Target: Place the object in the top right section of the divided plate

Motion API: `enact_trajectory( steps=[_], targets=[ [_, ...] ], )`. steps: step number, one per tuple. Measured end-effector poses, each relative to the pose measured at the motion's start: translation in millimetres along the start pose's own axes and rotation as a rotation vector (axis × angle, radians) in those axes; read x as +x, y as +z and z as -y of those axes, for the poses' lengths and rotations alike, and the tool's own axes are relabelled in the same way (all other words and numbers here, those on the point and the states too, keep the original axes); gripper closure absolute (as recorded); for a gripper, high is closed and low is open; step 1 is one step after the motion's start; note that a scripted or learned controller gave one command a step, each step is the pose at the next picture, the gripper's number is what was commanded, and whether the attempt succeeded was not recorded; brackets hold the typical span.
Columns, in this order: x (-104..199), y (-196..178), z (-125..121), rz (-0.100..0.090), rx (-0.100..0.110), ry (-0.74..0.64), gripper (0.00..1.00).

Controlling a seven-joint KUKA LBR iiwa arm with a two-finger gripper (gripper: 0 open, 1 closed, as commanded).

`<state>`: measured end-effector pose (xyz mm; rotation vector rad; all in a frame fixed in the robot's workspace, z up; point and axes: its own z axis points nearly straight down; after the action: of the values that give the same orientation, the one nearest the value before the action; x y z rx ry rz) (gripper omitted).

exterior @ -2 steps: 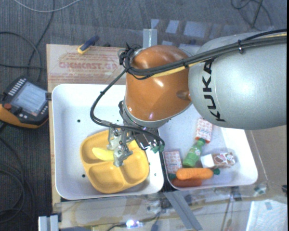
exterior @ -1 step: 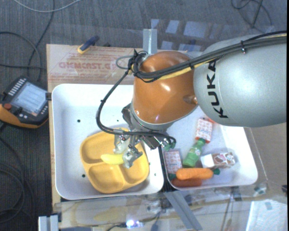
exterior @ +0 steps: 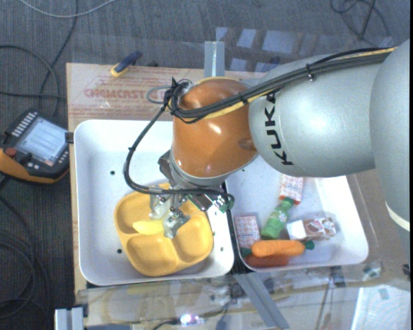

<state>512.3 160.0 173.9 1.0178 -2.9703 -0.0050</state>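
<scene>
Sitting on a bench over grey carpet, two white bins; hand state unclear.

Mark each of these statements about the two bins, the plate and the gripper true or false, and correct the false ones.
1. The yellow divided plate lies in the left bin. True.
2. The gripper hangs over the right bin. False: it is above the divided plate in the left bin.
3. A carrot lies in the right bin. True.
4. The green bottle sits on the divided plate. False: it lies in the right bin, just above the carrot in the view.
5. A handheld controller rests inside the left bin. False: it sits outside, to that bin's left.
</scene>
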Motion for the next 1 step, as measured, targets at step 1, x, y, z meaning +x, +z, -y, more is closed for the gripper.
enact_trajectory(
  steps=[1],
  targets=[
    [-24.1,55.1,-41.5,0.01,0.002,0.48,1.0]
  ],
)
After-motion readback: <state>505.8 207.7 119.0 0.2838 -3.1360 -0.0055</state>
